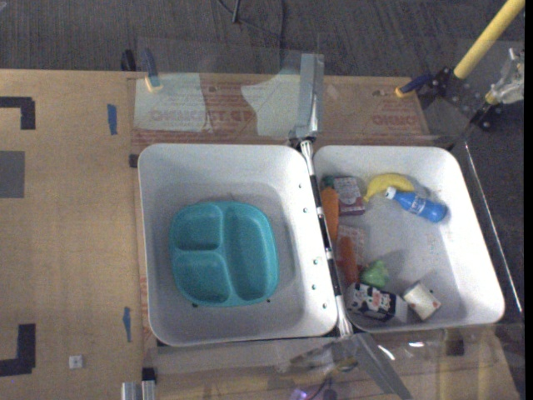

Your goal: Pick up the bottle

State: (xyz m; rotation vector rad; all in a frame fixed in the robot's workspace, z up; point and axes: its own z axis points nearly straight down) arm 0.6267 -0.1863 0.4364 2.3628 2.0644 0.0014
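A small blue bottle (420,206) with a white cap lies on its side in the right bin (475,248), toward the back. Its cap points left, touching a yellow banana (390,182) that curves just behind it. At the top right corner, beyond the bench, there are a yellow pole (493,28) and some metal parts.
The right bin also holds a carrot (331,211), a dark snack packet (350,192), an orange packet (348,255), a green item (376,273), a black-and-white carton (372,301) and a small white cup (422,301). A teal divided plate (223,254) lies in the left bin (166,190).
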